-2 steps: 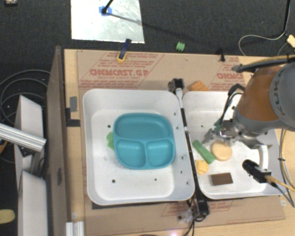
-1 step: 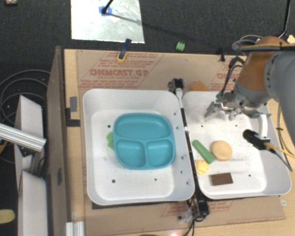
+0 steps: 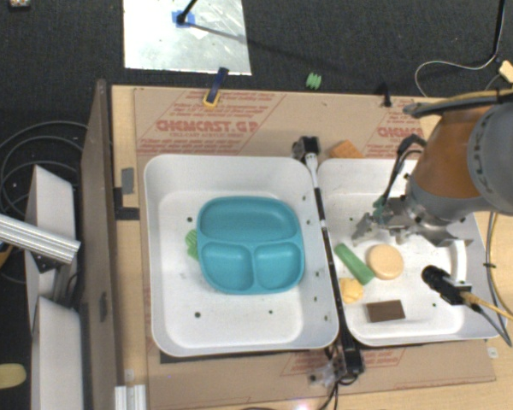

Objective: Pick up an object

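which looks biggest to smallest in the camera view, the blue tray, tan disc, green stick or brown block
1. blue tray, by far
2. tan disc
3. green stick and brown block: too alike to rank

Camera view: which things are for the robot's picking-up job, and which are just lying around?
For the job: two-finger gripper; in the right white bin, green stick, pale round disc, small yellow lump, brown flat block.
Just lying about: teal divided plate in the left white bin; orange piece behind the bins; shiny silver sheet on the floor.
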Robot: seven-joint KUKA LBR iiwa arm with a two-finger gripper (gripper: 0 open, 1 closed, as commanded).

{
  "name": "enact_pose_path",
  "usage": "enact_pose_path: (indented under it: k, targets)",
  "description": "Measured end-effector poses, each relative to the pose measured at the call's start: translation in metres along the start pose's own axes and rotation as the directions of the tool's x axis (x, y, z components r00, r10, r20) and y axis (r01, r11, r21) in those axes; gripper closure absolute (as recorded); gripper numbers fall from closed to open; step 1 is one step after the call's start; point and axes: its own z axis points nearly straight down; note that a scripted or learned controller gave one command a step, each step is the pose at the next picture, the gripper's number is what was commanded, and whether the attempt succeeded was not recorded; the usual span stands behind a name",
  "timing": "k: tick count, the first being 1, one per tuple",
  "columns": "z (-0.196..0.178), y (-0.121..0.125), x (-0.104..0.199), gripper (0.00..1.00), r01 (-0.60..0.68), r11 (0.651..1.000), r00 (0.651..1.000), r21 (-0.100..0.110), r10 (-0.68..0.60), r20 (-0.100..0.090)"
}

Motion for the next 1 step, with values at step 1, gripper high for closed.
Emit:
enact_pose_path:
  k: [1]
  targets:
    - [-0.0105,0.107,-0.0318,0.0,0.006,1.0,1.0,-0.018,-0.006,0.006]
